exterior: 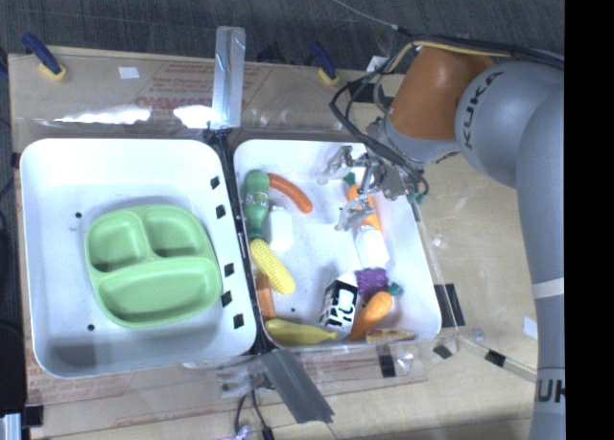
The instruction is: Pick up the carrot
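Observation:
The carrot [376, 308] looks to be the short orange piece near the right bin's front right corner, between a purple toy [372, 281] and a black can [338, 306]. My gripper [343, 193] hangs over the back right part of that bin, well behind the carrot. Its fingers [333, 167] are spread open. A small orange-and-white object [366, 218] lies under and between them, but the fingers are not closed on it.
The right bin [317, 152] also holds a green cucumber [255, 195], an orange sausage [292, 193], a corn cob [271, 266], a banana [297, 334] and a thin orange piece [262, 296] at its left wall. A green divided plate [151, 262] lies in the left bin.

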